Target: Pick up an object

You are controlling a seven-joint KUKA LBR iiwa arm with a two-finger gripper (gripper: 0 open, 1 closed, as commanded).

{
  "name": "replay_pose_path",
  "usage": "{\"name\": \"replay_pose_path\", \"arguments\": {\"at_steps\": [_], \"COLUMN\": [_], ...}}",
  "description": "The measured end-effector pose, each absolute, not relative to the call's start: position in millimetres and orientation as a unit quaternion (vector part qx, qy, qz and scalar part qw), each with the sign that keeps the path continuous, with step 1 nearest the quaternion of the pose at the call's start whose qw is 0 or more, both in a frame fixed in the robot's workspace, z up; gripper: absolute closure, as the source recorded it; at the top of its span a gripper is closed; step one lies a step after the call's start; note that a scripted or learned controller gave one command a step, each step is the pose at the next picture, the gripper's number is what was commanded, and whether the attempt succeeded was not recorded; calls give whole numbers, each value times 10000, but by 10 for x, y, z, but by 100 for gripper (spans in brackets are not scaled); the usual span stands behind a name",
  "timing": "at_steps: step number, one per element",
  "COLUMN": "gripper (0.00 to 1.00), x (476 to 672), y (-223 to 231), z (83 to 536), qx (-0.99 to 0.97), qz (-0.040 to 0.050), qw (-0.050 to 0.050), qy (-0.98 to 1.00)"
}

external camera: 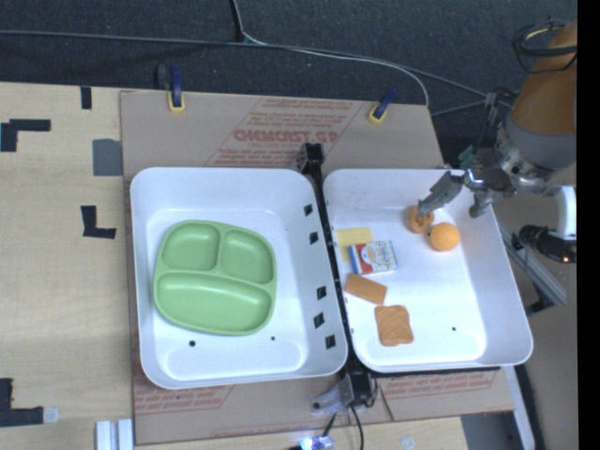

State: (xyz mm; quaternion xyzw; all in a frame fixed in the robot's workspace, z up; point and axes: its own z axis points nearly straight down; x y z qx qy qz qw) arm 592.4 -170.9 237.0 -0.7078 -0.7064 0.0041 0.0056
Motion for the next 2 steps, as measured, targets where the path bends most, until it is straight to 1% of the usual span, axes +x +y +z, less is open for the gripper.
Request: {"name": "replay_pose_path", "arguments": {"at_steps": [1,2], "gripper": [0,0], "x": [5950,5987], "y": [-1705,-1728], "z": [2444,1835], "qx": [-7066,-7068], "qz": [6,18], "qw": [3,20], "qy": [-7076,-7074]}}
